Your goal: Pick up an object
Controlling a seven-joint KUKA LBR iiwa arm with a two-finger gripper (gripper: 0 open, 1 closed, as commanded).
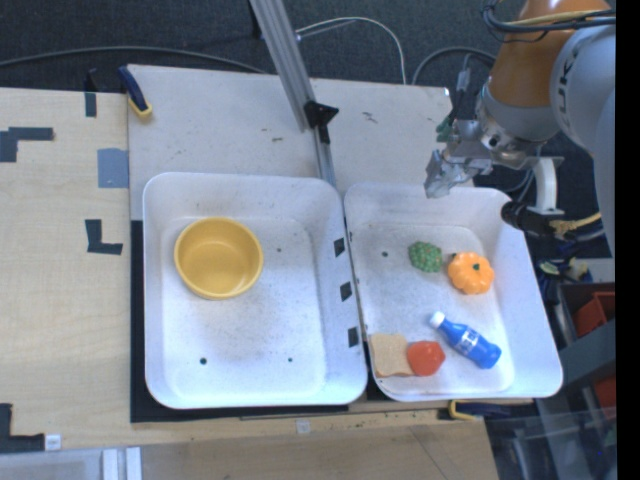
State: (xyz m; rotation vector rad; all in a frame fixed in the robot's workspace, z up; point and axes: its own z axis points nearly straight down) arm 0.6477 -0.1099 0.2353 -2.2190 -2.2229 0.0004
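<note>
1. Nearest the camera, along the front edge of the right bin [520, 268], a tan sponge-like block [389, 354] lay touching a red object [426, 357], and a blue bottle [467, 341] with a white cap lay on its side just beside them.
2. Further back in the same bin, a green lumpy piece [425, 257] sat just beside a small orange pumpkin [471, 272], the two close to touching.
3. In the left bin [160, 268], a yellow bowl [218, 257] stood upright, well apart from everything else.
4. Farthest off, the gripper [442, 182] hung over the back rim of the right bin, above and behind the green piece. Whether its jaws were parted or closed could not be told from this angle, and nothing showed between them.
5. The step in hand looked like choosing and approaching a target. To do it well, the arm would best pick something isolated: the bottle, taken across its narrow body, seemed the cleanest choice.
6. The pumpkin and green piece risked being nudged together, so a straight descent centred on one object would matter.
</note>
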